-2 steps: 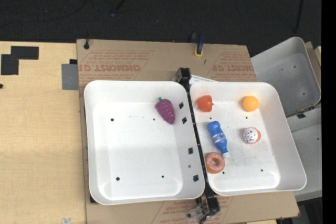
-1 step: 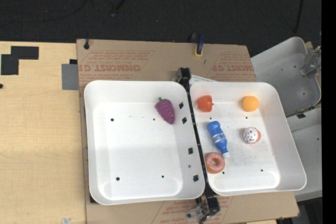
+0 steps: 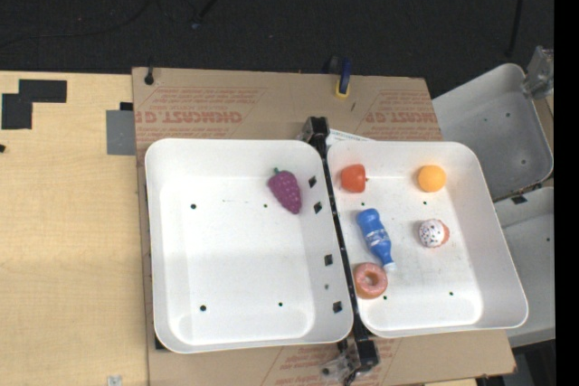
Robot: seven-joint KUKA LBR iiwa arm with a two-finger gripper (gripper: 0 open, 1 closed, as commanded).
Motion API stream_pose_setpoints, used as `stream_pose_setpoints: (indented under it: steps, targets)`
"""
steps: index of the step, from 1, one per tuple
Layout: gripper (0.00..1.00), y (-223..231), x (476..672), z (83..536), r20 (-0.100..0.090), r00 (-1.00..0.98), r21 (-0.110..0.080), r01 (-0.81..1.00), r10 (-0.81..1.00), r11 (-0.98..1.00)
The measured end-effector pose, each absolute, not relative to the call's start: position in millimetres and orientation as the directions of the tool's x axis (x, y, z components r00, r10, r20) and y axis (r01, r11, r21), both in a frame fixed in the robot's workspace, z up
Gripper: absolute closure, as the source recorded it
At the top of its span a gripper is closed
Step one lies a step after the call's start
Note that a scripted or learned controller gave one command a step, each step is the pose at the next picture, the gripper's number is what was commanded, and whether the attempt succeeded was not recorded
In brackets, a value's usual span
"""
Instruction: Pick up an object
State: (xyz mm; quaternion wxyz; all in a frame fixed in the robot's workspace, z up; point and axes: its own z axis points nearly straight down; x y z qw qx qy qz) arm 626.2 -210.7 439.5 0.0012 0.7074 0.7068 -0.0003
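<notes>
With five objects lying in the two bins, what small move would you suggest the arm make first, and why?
Probably bring the tool in from the right to hover above the orange ball in the right bin. It lies apart from the red piece and the spotted ball, so there is room around it, whereas the blue bottle touches the doughnut.

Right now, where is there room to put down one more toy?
The left bin has most bare room, everywhere below the purple grapes. The right bin is crowded: red fruit, orange ball, blue bottle, spotted ball, doughnut. Its bottom right corner is bare.
</notes>
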Motion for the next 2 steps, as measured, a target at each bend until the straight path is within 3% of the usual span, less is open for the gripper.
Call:
stream_pose_setpoints:
  steps: [1,2]
  targets:
    - [1.00,-212,628.6,459,-0.001,-0.002,0.001,1.000,1.000,0.002]
    - [1.00,-213,615.5,487,-0.001,0.000,0.001,1.000,1.000,0.000]
